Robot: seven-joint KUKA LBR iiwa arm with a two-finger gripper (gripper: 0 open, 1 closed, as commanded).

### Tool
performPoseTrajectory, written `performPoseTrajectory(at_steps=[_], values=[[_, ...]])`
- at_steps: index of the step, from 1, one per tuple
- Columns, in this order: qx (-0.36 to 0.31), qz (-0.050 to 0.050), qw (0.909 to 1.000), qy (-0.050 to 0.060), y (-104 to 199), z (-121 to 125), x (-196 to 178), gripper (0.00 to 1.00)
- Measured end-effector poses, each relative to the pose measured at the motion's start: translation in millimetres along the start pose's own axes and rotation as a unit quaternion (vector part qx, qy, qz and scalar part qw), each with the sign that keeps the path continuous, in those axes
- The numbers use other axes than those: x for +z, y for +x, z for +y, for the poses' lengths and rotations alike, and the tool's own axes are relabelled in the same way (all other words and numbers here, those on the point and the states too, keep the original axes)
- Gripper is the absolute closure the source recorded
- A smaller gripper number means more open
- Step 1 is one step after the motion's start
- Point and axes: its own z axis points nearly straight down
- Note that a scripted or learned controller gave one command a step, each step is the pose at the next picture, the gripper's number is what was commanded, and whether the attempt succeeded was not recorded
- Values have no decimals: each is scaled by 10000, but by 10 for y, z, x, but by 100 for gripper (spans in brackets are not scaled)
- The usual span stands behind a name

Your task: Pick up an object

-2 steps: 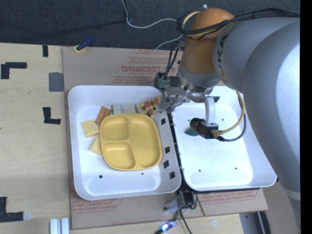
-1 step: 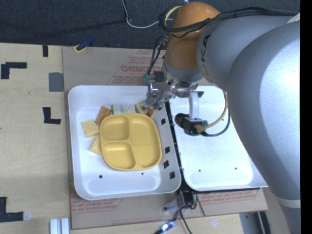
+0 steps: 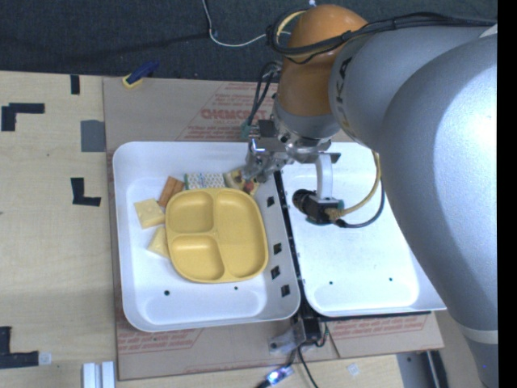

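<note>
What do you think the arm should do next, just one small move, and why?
Probably a short, slow descent. The gripper hangs at the back right of the left bin, over small items beside the yellow plate. Nothing shows between its fingers, so it holds nothing yet. I cannot tell which item lies under it.

even, fairly bright overhead light, with soft glare on the white bins (image 3: 129,217) and a broad sheen on the grey arm (image 3: 436,136). shadows are faint and short beneath the yellow plate (image 3: 216,234). the frame is low in resolution and slightly soft; the small items behind the plate blur, perhaps from compression.
</note>
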Motion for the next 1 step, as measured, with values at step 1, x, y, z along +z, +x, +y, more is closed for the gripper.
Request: performPoseTrajectory(at_steps=[1], values=[[-5, 8, 10000, -4, -60, 21, -185, 100]])
